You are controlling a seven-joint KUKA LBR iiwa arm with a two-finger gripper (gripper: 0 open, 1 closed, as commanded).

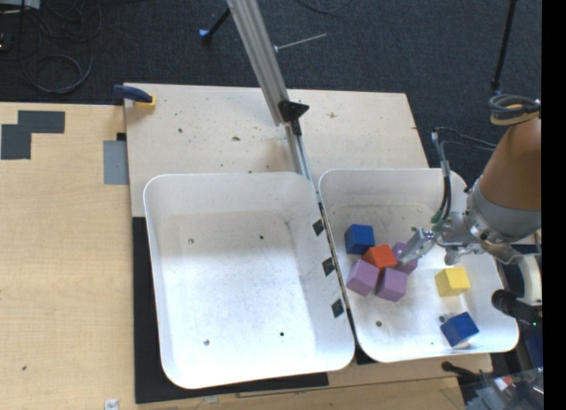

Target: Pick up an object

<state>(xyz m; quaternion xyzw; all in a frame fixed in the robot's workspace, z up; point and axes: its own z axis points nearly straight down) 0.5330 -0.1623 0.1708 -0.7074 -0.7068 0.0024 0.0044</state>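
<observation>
Right of frame centre, the tool (414, 249) touches 3 clustered purple foam cubes (378, 277) in the right white bin (389, 189); its grip state is unclear.

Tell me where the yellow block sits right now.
The yellow block lies in the right bin, toward its right side, apart from the purple and orange cluster to its left, with a blue block just below it.

Both bins, the left bin (234, 276) and the right bin (389, 196), are white with dark specks. In the right one lie a blue cube (359, 238), an orange cube (382, 256), two purple cubes (363, 277) (392, 284), a yellow cube (453, 280) and a second blue cube (459, 328). The counter (62, 249) is pale wood with grey patches. The arm (511, 178) is grey with an orange band. The floor (133, 28) is dark.
</observation>
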